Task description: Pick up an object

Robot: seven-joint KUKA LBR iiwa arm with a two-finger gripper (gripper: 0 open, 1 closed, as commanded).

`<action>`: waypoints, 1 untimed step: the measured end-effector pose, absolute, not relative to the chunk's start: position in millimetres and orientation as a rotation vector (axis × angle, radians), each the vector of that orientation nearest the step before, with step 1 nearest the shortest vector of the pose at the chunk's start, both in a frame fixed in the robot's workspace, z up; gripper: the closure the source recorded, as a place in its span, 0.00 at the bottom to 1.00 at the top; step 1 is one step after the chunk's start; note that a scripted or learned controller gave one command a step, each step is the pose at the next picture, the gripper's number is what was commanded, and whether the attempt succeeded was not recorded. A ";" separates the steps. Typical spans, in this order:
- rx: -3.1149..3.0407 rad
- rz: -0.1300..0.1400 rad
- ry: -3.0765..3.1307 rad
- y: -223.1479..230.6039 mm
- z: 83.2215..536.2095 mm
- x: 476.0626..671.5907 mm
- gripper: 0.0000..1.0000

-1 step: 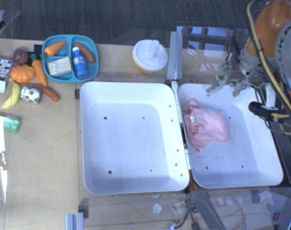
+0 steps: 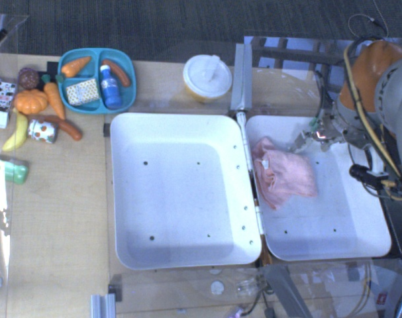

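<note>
A crumpled pink cloth (image 2: 285,174) lies in the left half of the right white bin (image 2: 350,234), against the divider side. My gripper (image 2: 312,142) hangs at that bin's far edge, just up and right of the cloth and apart from it. Its two fingers stand spread and open, and there is nothing between them. The grey arm with its orange band (image 2: 366,75) reaches in from the right. The left white bin (image 2: 177,197) holds no objects.
On the bench to the far left stand a blue divided plate (image 2: 123,63) with toy foods, a white lidded cup (image 2: 208,77), a toy pumpkin (image 2: 30,101), carrots, a banana (image 2: 15,135) and a green bottle (image 2: 8,171). Cables hang beside the arm at right.
</note>
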State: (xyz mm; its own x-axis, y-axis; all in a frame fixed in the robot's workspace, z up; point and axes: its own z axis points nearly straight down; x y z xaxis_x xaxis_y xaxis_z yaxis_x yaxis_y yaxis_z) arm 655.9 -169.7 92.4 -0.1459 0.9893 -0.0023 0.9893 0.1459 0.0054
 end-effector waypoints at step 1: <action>1.711 0.007 2.623 -205.2 88.5 588.0 0.00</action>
State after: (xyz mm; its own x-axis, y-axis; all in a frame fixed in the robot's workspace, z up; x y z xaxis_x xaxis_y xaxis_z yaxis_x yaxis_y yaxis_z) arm 588.0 -205.2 88.5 -0.4029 0.9152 -0.0061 0.9152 0.4029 0.0091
